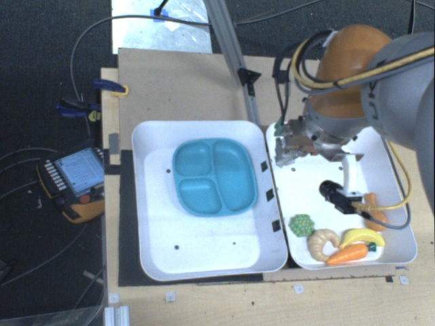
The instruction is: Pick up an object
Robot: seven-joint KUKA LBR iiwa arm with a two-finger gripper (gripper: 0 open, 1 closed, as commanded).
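above the tan bench (177, 87), hand (289, 148) over bin (306, 199)

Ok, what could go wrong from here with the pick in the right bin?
1. The tan croissant, yellow banana and orange carrot lie bunched together, seemingly touching, so a grasp may catch two or shove them aside.
2. That cluster sits by the near wall of the right white bin; descending there could strike the wall.
3. The gripper hangs at the bin's opposite end, apart from every item; closing here would likely grab nothing.
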